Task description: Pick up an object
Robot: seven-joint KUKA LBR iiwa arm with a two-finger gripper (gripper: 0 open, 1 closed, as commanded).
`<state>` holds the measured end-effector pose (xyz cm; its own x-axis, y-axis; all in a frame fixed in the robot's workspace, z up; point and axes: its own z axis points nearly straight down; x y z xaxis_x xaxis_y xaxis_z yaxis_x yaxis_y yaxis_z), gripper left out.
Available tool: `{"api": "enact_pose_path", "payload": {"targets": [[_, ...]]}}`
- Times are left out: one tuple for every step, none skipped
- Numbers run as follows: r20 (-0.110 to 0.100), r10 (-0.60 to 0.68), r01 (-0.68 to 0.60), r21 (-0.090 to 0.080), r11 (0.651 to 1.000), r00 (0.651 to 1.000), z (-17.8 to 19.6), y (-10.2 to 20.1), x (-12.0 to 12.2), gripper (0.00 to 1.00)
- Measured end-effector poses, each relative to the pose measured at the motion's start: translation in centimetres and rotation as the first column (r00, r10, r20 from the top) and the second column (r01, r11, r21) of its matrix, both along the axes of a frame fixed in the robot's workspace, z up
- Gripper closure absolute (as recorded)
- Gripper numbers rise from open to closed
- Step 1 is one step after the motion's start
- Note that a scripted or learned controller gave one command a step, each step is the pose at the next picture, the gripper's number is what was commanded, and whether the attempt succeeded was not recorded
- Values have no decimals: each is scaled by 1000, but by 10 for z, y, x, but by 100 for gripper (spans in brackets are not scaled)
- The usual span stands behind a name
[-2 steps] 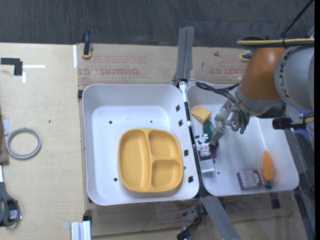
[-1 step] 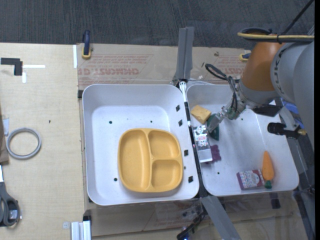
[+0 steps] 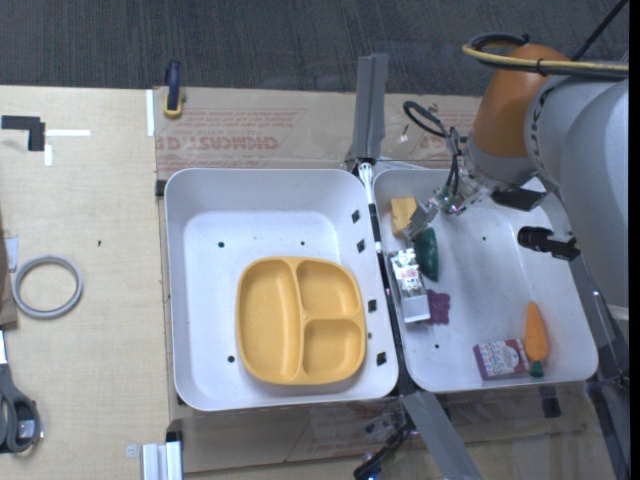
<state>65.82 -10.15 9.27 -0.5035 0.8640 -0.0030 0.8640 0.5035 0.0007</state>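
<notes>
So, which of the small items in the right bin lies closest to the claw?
The dark green item, directly under the claw. The carrot and the maroon packet lie far off, at the bin's near right corner.

Dark grey carpet floor (image 3: pixel 250 18) runs across twelve o'clock; below it a pale wooden worktop (image 3: pixel 90 218), with what looks like brown cardboard (image 3: pixel 260 133) lying toward its centre.

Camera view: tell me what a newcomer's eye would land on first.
The yellow divided plate in the left bin grabs attention first, bright against the white. Next comes the big grey arm with its orange band reaching in over the right bin, where its gripper hangs just above a dark green object, with a carrot near the front corner.
</notes>
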Motion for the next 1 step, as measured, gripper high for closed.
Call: {"api": "enact_pose_path", "payload": {"targets": [[2, 3, -3, -3, 1000, 1000, 10, 0, 1, 100]]}}
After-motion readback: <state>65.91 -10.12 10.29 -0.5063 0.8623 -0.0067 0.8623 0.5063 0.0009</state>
